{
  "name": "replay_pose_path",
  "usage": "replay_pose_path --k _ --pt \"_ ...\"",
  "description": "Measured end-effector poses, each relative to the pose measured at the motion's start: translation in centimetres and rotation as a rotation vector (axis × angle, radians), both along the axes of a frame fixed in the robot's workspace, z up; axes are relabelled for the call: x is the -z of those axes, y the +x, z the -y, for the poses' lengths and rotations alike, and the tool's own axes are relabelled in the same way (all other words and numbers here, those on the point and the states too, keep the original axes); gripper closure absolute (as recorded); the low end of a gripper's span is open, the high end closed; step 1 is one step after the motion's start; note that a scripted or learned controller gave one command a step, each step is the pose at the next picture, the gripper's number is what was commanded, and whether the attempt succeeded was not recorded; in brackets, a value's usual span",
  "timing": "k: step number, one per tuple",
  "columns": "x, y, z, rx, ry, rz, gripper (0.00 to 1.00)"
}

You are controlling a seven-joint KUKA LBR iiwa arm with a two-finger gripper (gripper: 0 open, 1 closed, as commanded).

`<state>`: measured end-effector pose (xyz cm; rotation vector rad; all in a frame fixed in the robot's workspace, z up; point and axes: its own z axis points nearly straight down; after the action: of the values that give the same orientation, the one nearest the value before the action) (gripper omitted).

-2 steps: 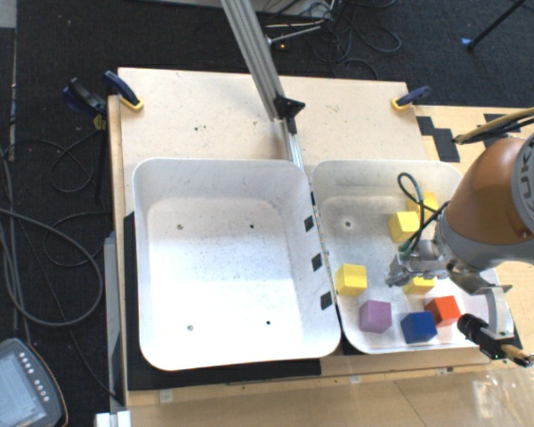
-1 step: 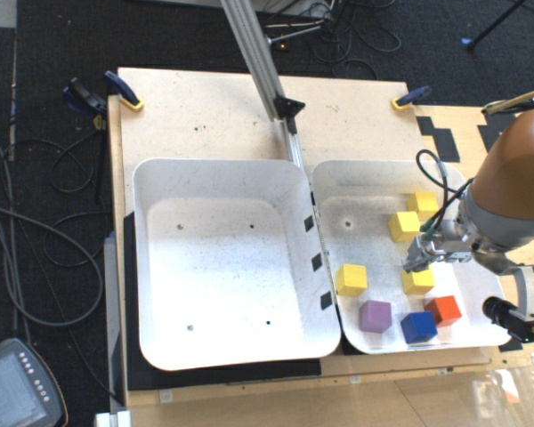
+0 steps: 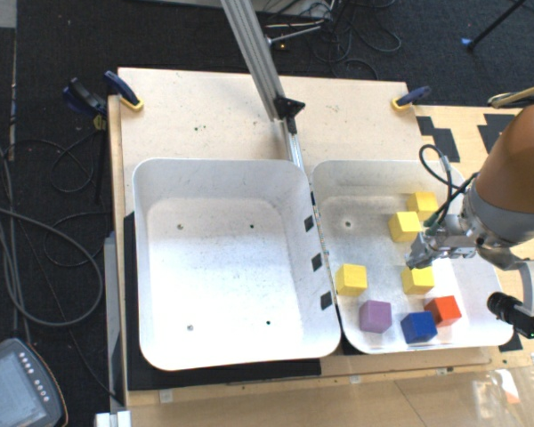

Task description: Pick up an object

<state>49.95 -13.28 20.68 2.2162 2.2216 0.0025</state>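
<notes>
The right bin [image 3: 356, 201] holds several small blocks: yellow cubes at the back [image 3: 421, 204], [image 3: 404, 226], one yellow cube near the divider [image 3: 351, 279], and another [image 3: 418, 280] just under my gripper. Toward the front lie a purple block [image 3: 376, 316], a blue block [image 3: 418, 326] and an orange-red block [image 3: 445, 310]. My gripper [image 3: 421, 258] reaches in from the right and hangs low over the bin, directly above the yellow cube at its tip. I see nothing between its fingers.
The left bin [image 3: 160, 185] sits beside the right one, sharing a raised divider [image 3: 316, 247]. A slanted metal pole [image 3: 254, 43] crosses the back of the bench. Clamps [image 3: 125, 92] [image 3: 411, 98] mark the board's rear corners.
</notes>
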Motion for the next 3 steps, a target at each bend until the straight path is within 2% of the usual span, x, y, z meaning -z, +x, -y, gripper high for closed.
replay_pose_path --k 1,3 --pt "-0.5 3.0 -4.4 -0.005 0.002 -0.001 1.0" --pt "-3.3 6.3 -14.8 -0.006 0.003 0.0 1.0"
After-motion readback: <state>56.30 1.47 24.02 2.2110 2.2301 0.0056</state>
